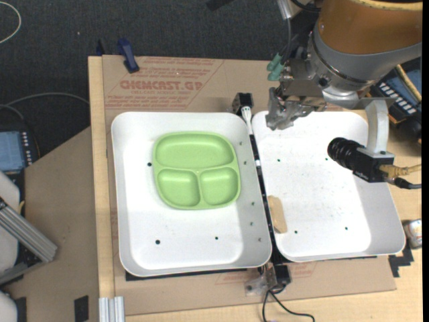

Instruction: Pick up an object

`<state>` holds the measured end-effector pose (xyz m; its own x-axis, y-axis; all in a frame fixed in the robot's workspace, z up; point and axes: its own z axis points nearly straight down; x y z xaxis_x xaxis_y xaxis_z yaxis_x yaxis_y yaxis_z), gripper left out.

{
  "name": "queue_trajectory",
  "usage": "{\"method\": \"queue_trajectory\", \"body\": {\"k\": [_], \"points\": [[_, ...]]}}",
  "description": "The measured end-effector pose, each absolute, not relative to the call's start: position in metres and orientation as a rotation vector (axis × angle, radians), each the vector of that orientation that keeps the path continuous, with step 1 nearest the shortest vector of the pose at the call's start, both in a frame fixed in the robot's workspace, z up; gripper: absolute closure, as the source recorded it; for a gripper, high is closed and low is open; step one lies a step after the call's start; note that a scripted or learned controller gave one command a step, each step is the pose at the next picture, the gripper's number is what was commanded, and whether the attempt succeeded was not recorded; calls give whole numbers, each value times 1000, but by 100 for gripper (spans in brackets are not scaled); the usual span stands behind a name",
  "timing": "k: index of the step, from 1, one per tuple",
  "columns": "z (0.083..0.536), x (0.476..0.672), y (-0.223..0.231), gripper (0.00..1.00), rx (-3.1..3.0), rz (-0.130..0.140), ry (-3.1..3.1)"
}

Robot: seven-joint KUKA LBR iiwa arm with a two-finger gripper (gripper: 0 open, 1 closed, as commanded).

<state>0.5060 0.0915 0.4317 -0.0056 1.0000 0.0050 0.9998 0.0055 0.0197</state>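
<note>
A light green plate (196, 169) with three compartments lies flat in the left bin (134, 227), a little toward its far side. My gripper (280, 117) hangs over the far left corner of the right bin (322, 227), close to the divide between the bins. It stands well right of the plate and apart from it. Nothing shows between its tips. The grey and orange arm (365, 25) hides the far edge of the right bin.
A black cylinder on a white bracket (355, 157) reaches in over the right bin's right edge. A tan strip (277, 215) lies by the divide near the front. A brown board (167, 79) underlies both bins, and cables trail at the front.
</note>
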Motion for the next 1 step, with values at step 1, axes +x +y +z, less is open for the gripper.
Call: {"method": "queue_trajectory", "body": {"k": [1], "points": [[444, 487, 144, 100, 2213, 8, 2228]]}}
